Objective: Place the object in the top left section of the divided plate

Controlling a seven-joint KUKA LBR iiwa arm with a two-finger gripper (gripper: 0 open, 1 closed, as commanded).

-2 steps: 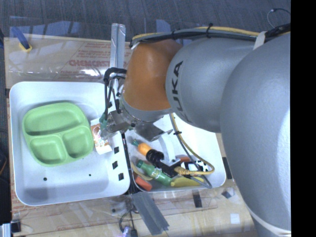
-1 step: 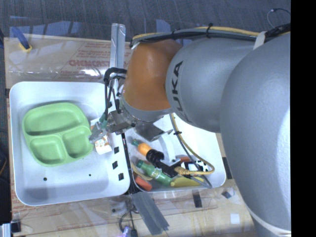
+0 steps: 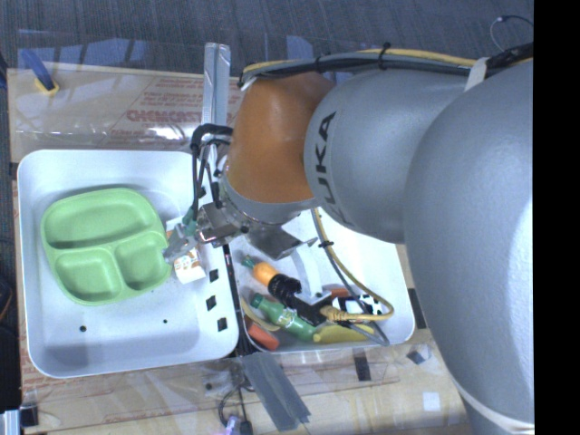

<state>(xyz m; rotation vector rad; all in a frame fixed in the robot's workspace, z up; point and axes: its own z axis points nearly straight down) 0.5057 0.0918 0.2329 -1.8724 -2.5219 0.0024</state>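
Note:
The green divided plate (image 3: pixel 100 243) lies in the left bin, with one long section at the top and two smaller ones below. My gripper (image 3: pixel 184 246) hangs just off the plate's right rim, over the strip between the plate and the bin wall. It is shut on a small white object with an orange mark (image 3: pixel 188 265), which sits at the fingertips just above the bin floor. The grey arm and its orange band cover much of the right bin.
The left bin (image 3: pixel 109 343) has bare floor below and to the right of the plate. The right bin (image 3: pixel 399 324) holds an orange piece (image 3: pixel 263 270), a green bottle-like item (image 3: pixel 272 313), a red piece (image 3: pixel 263 337) and a yellow one (image 3: pixel 340 334).

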